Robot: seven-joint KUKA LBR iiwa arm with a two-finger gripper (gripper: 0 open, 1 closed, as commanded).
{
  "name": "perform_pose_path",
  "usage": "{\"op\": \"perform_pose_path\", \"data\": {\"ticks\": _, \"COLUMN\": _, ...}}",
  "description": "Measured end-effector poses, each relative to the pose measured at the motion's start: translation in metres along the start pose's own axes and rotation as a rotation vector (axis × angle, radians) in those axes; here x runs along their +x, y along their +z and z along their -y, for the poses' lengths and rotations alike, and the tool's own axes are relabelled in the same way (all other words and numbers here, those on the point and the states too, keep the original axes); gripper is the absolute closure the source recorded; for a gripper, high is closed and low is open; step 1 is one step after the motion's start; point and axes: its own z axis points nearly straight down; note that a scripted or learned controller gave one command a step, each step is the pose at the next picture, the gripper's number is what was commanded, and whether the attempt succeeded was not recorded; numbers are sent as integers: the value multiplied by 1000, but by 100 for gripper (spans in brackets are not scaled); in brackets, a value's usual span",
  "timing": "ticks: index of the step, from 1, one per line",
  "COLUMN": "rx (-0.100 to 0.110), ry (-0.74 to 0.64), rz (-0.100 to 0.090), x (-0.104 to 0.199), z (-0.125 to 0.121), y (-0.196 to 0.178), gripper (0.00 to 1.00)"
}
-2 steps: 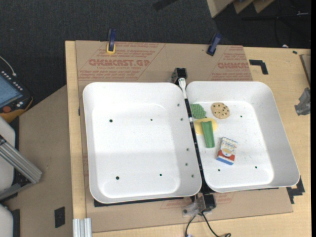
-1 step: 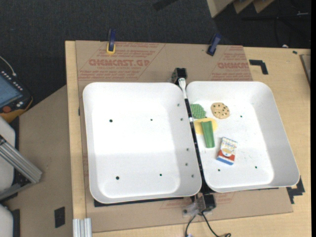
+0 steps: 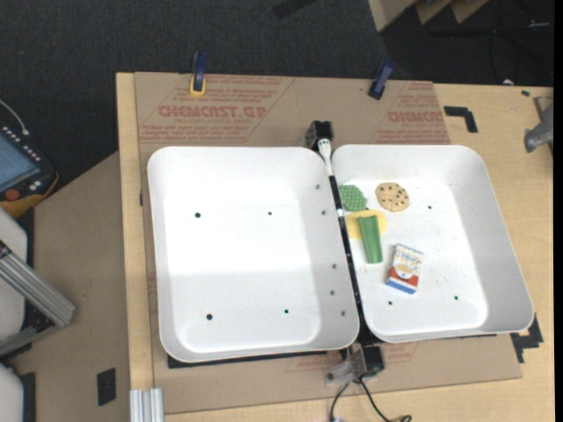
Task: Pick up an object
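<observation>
The pickable things lie in the right bin (image 3: 493,236): a cookie (image 3: 392,196), a small carton (image 3: 405,268), and a green stick (image 3: 370,237) hard against the left wall. The tool's state I cannot tell. A grab at that crowded wall could likely strike the rim or nudge the green waffle piece (image 3: 353,198) instead.

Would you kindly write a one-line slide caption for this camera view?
Right bin holding a cookie, green pieces and a small carton, beside the left bin.
</observation>
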Motion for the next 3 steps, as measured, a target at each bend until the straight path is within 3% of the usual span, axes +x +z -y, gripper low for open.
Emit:
{"op": "perform_pose_path", "data": {"ticks": 1, "rx": -5, "ry": -1, "rz": 2, "x": 0, "z": -1, "y": -11, "gripper": 100}}
{"op": "perform_pose_path", "data": {"ticks": 2, "rx": -4, "ry": 0, "rz": 2, "x": 0, "z": -1, "y": -11, "gripper": 0}}
{"op": "perform_pose_path", "data": {"ticks": 3, "rx": -9, "ry": -1, "rz": 4, "x": 0, "z": -2, "y": -22, "gripper": 100}}
